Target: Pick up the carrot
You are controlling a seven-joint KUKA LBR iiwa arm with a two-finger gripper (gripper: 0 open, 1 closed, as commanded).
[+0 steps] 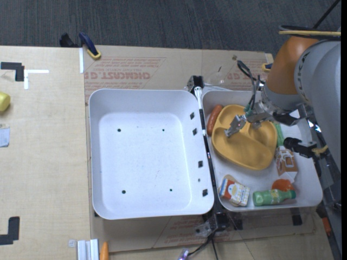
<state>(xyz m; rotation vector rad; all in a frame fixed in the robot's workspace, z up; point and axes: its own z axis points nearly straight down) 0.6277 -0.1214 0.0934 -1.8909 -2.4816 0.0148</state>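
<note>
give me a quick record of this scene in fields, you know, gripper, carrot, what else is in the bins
gripper: over the yellow plate, right bin
carrot: at the plate's left edge, by the bin's left wall, not grasped
other items: green bottle, white pouch, small packet
left bin: white, beside the right bin

The yellow plate [246, 145] hides part of the carrot [213, 118]; the arm [309, 69] runs off the right edge.

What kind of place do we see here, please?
Probably a robotics lab test bench, not a kitchen: two shallow white bins clamped side by side on cardboard, toy food such as a carrot and a green bottle, and black tape marks on the bench.
</note>
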